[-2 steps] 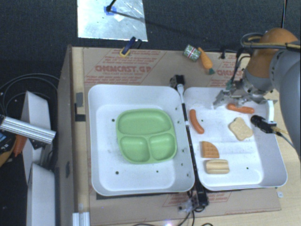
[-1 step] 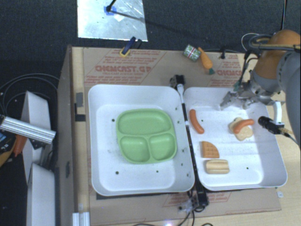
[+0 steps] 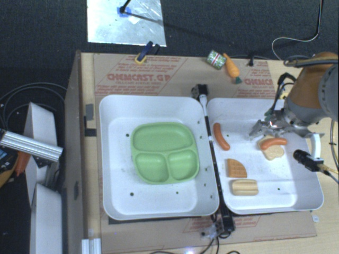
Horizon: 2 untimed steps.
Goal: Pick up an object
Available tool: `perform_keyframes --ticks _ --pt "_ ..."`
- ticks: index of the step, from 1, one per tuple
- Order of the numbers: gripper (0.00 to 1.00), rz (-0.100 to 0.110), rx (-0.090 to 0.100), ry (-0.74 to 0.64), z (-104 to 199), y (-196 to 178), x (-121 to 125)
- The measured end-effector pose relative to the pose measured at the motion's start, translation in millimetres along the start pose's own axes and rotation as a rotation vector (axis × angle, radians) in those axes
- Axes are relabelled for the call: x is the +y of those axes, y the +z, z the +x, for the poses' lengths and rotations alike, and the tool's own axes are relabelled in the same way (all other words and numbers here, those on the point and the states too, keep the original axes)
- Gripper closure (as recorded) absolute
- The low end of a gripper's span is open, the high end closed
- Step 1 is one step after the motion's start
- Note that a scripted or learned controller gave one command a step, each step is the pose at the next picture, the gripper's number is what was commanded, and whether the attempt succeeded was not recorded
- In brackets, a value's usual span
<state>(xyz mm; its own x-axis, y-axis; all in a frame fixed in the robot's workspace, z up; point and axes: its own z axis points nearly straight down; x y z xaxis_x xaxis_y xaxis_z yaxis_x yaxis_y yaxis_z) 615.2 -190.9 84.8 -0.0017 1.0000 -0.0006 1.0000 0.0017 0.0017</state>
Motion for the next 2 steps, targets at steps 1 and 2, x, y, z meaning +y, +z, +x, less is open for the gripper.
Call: perform_keyframes --ticks 1,2 --pt "0.00 0.001 0.000 0.001 0.0 0.2 -30.5" --pt "1.00 -0.002 0.000 0.000 -0.2 -10.7 -29.5"
